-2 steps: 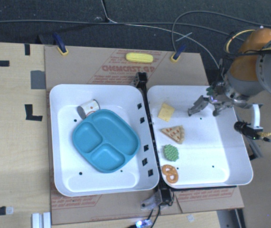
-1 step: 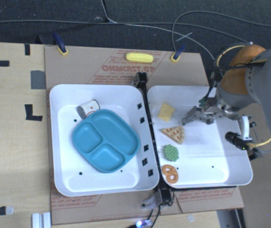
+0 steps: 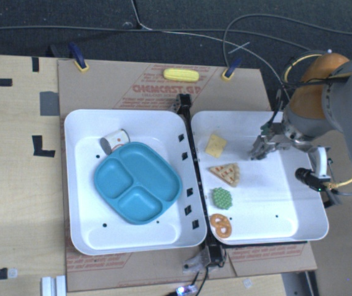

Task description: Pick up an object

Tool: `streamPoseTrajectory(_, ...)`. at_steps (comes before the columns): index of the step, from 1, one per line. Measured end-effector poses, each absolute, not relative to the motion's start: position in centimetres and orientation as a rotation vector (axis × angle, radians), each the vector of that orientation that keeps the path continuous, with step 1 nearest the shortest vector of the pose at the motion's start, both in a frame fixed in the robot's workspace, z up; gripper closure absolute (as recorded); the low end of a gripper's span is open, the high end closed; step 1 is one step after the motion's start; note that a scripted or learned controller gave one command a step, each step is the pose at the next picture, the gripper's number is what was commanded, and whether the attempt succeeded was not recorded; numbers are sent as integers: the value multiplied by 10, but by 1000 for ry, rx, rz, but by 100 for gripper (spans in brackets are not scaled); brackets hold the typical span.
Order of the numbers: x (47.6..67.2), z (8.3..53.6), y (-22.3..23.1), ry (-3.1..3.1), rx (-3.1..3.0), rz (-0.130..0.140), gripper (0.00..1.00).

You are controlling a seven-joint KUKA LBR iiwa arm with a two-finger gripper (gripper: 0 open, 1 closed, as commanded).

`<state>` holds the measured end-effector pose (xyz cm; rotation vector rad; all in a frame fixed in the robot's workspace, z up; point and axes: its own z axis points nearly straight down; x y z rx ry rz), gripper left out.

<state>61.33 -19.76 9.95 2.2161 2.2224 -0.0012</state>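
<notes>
- We see the claw (image 3: 261, 152) low in the right bin (image 3: 286, 227), its fingers close together and holding nothing.
- Cheese (image 3: 216, 145), pizza slice (image 3: 226, 174), green ball (image 3: 222, 198) and pretzel (image 3: 221, 226) lie to its left.

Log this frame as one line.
gripper: over right bin, nothing held | nearest: cheese, pizza slice | pick: not done

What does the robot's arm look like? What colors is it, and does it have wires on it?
The arm is mostly grey and chunky, with a bright orange band curving round it above the wrist. Its hand is small, dark grey metal with two thin fingers. A thin yellowish cable loops beside the arm, near a black part with a tiny green light.
</notes>
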Motion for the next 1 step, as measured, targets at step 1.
streamPoseTrajectory(1,609,157,-189,2221,2217,4,100)
